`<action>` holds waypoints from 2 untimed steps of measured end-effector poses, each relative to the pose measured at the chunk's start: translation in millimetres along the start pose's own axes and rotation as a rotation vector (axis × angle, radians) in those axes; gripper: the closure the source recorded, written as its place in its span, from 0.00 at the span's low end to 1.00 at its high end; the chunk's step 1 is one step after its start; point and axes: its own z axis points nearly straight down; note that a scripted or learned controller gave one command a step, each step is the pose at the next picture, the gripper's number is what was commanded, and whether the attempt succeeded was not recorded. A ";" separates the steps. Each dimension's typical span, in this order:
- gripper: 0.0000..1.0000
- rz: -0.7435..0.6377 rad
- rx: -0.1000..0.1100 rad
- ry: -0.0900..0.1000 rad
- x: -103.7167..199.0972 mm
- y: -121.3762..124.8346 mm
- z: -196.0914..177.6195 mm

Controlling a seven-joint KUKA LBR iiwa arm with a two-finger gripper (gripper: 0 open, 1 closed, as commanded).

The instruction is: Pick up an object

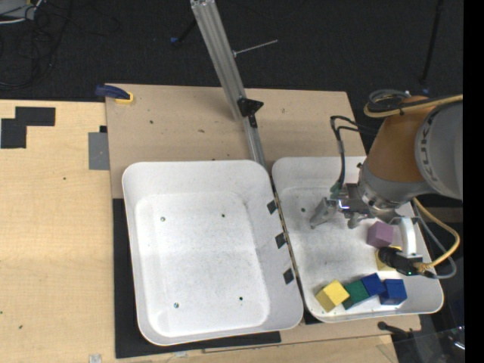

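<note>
Gripper [327, 212] is seen low over the right bin [302, 176], finger state cannot be told. Purple block [382, 235] lies just right of it, apart; yellow block [332, 295], green block [357, 291], blue blocks [384, 288] are grouped at the near rim
</note>
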 end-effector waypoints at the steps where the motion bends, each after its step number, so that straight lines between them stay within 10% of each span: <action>1: 0.00 0.000 -0.008 -0.001 0.5 1.0 30.1; 2: 1.00 0.007 -0.008 0.000 -0.5 0.5 19.7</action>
